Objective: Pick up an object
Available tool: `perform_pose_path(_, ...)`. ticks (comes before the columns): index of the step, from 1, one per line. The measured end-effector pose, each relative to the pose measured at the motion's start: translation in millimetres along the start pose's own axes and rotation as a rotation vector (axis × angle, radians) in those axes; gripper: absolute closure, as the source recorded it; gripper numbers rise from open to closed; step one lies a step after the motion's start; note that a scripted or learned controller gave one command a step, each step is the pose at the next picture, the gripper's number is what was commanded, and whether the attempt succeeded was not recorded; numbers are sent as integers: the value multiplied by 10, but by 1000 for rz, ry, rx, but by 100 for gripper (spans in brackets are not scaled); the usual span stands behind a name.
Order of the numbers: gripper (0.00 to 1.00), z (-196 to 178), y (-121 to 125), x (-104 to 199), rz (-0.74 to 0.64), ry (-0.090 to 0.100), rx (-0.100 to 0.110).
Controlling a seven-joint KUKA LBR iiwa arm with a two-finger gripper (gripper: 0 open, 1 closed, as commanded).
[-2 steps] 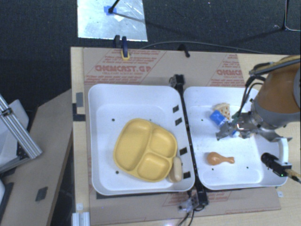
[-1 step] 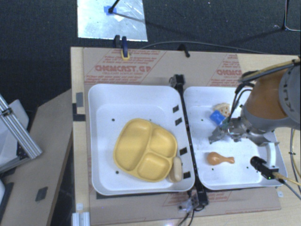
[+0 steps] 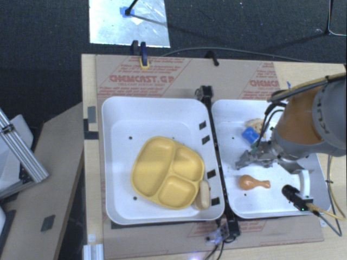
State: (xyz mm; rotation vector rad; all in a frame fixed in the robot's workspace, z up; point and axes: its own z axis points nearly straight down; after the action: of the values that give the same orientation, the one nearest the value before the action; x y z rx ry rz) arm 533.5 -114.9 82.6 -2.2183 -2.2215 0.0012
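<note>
Over the right bin [image 3: 233,202], the gripper [image 3: 245,159] sits above 1 drumstick [image 3: 253,183], apart from it, finger state indeterminable; left bin [image 3: 116,145] holds 1 yellow tray [image 3: 167,172].

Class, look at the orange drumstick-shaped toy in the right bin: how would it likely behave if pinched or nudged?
The drumstick toy looks like smooth, moulded plastic, so it is probably stiff, light and somewhat slippery. Its rounded bulb and thin shaft suggest it may pivot or roll when nudged on the right bin's flat floor. The tool would probably grip best across the bulb.
</note>
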Motion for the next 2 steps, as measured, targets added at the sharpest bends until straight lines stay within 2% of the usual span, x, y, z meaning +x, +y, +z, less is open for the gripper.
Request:
perform_pose_path(1, 100, -126, 14, -5, 0, -1, -5)
perform_pose_path(2, 100, -617, 84, -87, -1, -3, -8)
